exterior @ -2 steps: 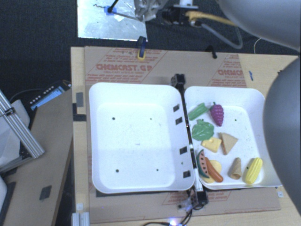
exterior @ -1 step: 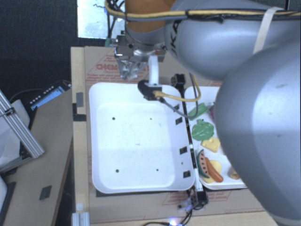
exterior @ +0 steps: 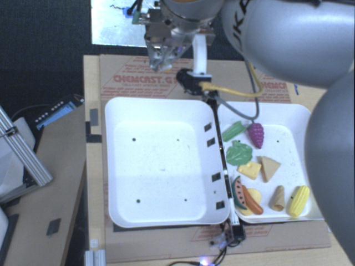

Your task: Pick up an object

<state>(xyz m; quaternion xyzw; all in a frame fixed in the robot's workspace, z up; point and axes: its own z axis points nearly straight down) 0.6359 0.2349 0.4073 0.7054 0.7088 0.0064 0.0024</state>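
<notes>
My gripper [exterior: 162,60] hangs high above the far edge of the left bin [exterior: 119,148], its fingers blurred and close together with nothing visible between them. In the right bin [exterior: 304,115] lie several toy foods: a green pepper [exterior: 233,131], a purple grape bunch [exterior: 255,134], a green leafy piece [exterior: 239,153], a yellow cheese wedge [exterior: 250,170], a tan wedge [exterior: 269,167], a watermelon slice [exterior: 240,193], a hot dog [exterior: 252,203], a cone [exterior: 277,198] and a corn cob [exterior: 298,200].
The big grey arm [exterior: 299,32] covers the upper right and the right bin's right side. A cable [exterior: 244,93] loops from the wrist over the bins' divider [exterior: 220,148]. Cardboard [exterior: 133,76] lies under both bins. Metal rails [exterior: 22,154] stand at the left.
</notes>
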